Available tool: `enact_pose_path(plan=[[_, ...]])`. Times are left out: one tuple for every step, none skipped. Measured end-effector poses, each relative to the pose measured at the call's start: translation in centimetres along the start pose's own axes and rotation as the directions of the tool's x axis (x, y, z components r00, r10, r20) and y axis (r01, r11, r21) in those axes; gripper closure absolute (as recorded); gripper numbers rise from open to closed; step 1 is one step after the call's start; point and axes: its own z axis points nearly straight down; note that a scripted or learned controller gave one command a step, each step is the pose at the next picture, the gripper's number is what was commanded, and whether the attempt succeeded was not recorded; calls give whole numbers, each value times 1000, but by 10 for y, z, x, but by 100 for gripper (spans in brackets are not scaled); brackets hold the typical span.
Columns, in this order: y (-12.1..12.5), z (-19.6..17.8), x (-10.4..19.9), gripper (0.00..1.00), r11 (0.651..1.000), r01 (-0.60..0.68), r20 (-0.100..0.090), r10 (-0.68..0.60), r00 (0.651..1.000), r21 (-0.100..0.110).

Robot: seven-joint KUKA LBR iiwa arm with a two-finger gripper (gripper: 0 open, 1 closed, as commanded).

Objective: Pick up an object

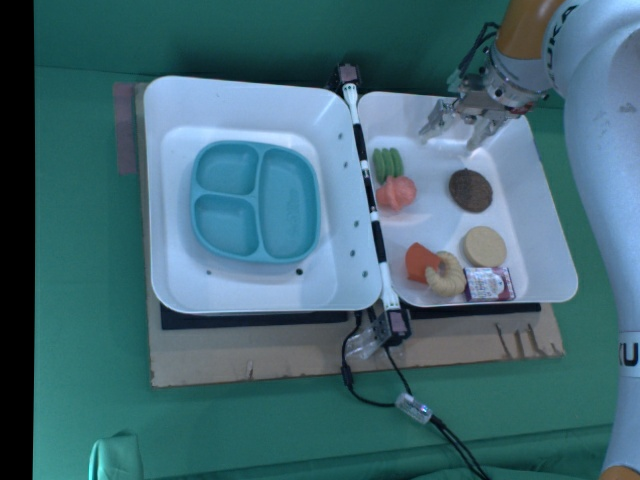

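1. I see the gripper [456, 132] hovering over the far part of the right bin [545, 198]. Its fingers [433, 125] are spread wide with nothing between them.

2. No object is assigned, so I take the candidates as the items in the right bin: green pea pod [388, 161], tomato-like red piece [397, 193], dark brown round patty [470, 190], tan round cookie [484, 246], orange wedge [420, 261], croissant [447, 274] and small printed packet [489, 284].

3. Nearest to the gripper is the brown patty, lying flat on the bin floor, apart from its neighbours. My judgement: toy food, light and stiff, likely smooth plastic, not fragile.

4. Handling of the patty: it is a low disc, so the fingers must straddle its rim across the diameter and go down almost to the bin floor. I expect it may slip out if pinched too high.

5. Alternative: the red piece stands taller and rounder and offers more side wall, but the pea pod lies just beside it and could be nudged.

6. The croissant, orange wedge and packet sit close together, the croissant touching the wedge; I judge these poor first choices.

7. The left bin [170, 258] holds a teal divided plate [256, 200]; too wide and flat for these fingers, I think.

8. Both bins rest on a cardboard sheet [250, 353] on the green worktop [80, 268].
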Motion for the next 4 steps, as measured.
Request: enact_pose_path(plan=[[-1,-1,34,0,1000,-3,11,3,1000,-1],[-1,-1,32,0,1000,-1,6,1,1000,0],[0,0,31,0,1000,0,3,0,1000,0],[-1,-1,46,0,1000,-4,11,4,1000,0]])
